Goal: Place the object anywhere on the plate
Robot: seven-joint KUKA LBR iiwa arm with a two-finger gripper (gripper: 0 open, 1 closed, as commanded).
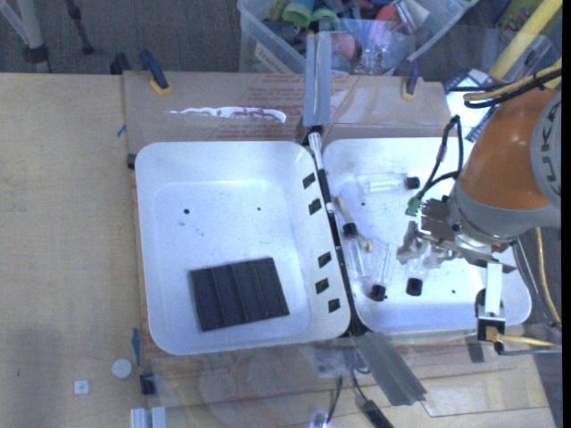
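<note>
Matt ribbed black plate (239, 293), glossy white bins (169, 172)

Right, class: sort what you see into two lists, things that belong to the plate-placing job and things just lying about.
Belongs to the job:
- dark ribbed plate in the left bin
- clear tubes with black caps in the right bin
- gripper over the right bin

Just lying about:
- tub of colourful toys behind the bins
- orange clamps
- small round disc on the bench

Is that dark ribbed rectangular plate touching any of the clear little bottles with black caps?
Apart. The camera view shows the dark ribbed plate lying in the left white bin, with the clear bottles across the divider in the right bin.
</note>
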